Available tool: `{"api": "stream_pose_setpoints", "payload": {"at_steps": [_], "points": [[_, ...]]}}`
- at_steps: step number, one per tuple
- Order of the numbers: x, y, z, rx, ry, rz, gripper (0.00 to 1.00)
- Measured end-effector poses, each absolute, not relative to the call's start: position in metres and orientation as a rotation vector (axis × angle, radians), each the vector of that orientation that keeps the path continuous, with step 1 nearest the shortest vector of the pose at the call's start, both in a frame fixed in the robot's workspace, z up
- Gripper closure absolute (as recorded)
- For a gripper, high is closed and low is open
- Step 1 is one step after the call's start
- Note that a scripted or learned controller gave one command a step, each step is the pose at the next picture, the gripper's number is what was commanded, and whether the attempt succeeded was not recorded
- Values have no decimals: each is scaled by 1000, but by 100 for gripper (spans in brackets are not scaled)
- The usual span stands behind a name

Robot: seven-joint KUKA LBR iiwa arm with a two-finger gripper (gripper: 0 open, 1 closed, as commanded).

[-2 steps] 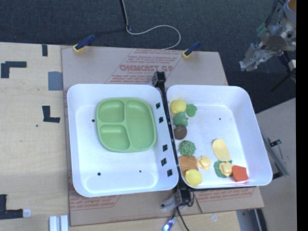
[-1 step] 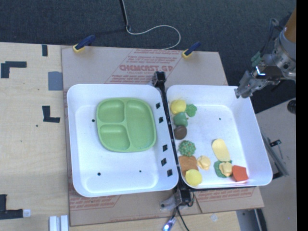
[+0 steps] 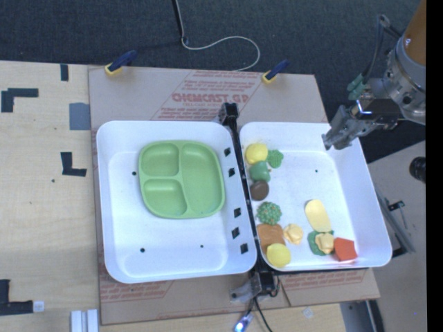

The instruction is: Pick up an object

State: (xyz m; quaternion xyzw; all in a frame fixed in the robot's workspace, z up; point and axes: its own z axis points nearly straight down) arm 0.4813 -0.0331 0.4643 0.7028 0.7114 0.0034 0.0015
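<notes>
Two white bins sit side by side on a cardboard sheet clamped to the surface. The left bin [image 3: 118, 206] carries a green divided plate [image 3: 182, 179], lying flat near the middle; probably the drop-off side, since nothing else is in it. The right bin [image 3: 360, 185] carries the candidates for picking: small toy foods, mostly crowded along its left wall and front edge. Along the wall, from far to near: a yellow lemon [image 3: 256, 151], a green piece [image 3: 275, 159] just beside it, a brown ball [image 3: 260, 190], a broccoli [image 3: 268, 212], an orange block [image 3: 270, 235] and a yellow ball [image 3: 278, 256]. Toward the front right: a pale yellow oval [image 3: 318, 215] and a red block [image 3: 345, 249], with a small green-and-yellow piece between them and the front rim. The crowding looks like scatter from loose tipping, not deliberate arrangement.

The gripper [image 3: 339, 135] hangs over the far right corner of the right bin, above the rim, well apart from every toy. It appears tilted inward toward the bin. Whether its fingers are spread or closed I cannot tell; they read as one dark mass. Nothing is visible between them.

Judgement: approach stage, no object selected by contact yet. The oval lies apart from its neighbours and looks the easiest target.
</notes>
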Motion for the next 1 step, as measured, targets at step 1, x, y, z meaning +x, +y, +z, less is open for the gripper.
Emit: {"api": "stream_pose_setpoints", "payload": {"at_steps": [1], "points": [[483, 51, 440, 2212, 2236, -3, 100]]}}
